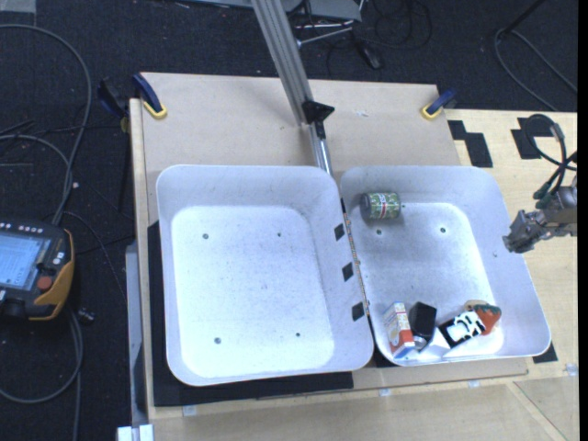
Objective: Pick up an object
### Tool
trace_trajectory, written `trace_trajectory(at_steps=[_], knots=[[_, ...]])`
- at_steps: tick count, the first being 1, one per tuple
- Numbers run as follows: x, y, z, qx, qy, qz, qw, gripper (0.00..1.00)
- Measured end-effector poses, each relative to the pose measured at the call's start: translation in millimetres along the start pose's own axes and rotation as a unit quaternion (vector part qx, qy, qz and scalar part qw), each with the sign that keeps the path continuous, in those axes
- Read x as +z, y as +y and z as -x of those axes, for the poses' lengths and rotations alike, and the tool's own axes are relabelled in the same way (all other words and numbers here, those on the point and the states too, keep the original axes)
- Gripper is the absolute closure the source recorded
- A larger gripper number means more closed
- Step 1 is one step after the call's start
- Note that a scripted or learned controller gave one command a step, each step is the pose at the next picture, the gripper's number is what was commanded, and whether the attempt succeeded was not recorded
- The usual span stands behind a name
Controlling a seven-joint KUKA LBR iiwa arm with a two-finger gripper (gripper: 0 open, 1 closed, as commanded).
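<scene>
We saw the tool point(520, 237) over the right bin's point(478, 189) right rim; its grip state we couldn't tell. A green can point(380, 206) lay on its side at that bin's far end.

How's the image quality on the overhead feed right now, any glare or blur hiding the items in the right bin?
Camera view: lighting is even and soft, with no strong glare on the right bin; the small can reads clearly though its label is too soft to read; the clutter near the front rim blurs together, edges hard to separate; the gripper at the right rim is dim and indistinct.
</scene>
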State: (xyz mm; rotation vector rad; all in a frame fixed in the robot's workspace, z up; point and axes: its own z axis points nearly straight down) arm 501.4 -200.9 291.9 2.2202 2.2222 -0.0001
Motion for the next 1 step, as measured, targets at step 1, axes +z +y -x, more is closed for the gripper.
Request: trace_trajectory(at_steps=[1], knots=[[-36.8,28.6,-40.1,-0.002,0.0,0.001,1.0,1.0]])
